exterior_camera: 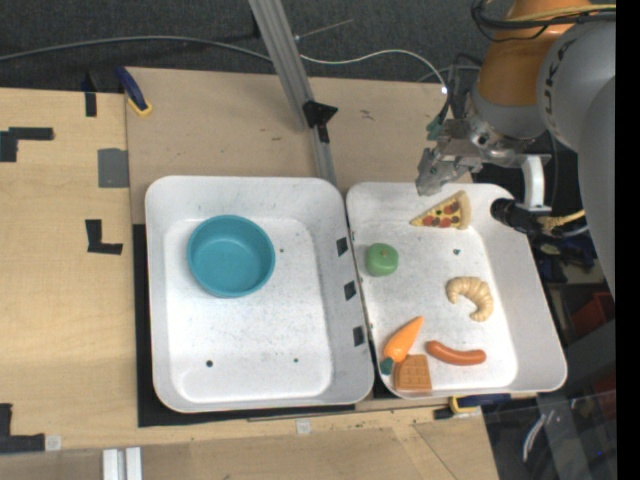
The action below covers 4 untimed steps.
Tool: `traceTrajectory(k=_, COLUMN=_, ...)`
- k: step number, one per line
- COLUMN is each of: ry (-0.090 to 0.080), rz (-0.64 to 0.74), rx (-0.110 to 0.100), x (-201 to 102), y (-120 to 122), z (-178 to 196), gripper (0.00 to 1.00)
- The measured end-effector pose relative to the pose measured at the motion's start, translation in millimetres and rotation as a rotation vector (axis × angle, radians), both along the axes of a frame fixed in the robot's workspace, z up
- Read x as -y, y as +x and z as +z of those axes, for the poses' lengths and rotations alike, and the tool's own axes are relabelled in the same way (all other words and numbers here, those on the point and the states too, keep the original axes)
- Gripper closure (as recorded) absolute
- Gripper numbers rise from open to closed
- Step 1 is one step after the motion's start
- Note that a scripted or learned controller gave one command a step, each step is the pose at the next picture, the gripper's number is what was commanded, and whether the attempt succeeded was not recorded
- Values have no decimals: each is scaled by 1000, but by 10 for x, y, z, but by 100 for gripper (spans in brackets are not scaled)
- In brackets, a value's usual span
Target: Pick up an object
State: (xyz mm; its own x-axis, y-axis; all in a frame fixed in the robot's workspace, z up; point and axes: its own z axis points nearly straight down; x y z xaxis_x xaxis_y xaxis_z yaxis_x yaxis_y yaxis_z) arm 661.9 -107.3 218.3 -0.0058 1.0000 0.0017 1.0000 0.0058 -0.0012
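The pincer (437, 176) hangs over the right bin's (530, 298) far rim, just above a pizza slice (443, 212); whether it is open or shut, I cannot tell. The bin's middle is bare between a green ball (381, 259), croissant (472, 297), carrot (402, 338), sausage (456, 353) and waffle (412, 373). The slice is a yellow wedge with red spots. The left bin (170, 268) holds a teal bowl (231, 255).
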Motion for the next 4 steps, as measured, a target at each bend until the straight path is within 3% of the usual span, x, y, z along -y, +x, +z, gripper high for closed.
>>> traceTrajectory(k=3, ry=0, rz=1, rx=-3, x=-1606, y=-587, z=-89, gripper=100)
traceTrajectory(k=4, ry=0, rz=0, rx=-3, x=-2006, y=-758, z=-20, gripper=100)
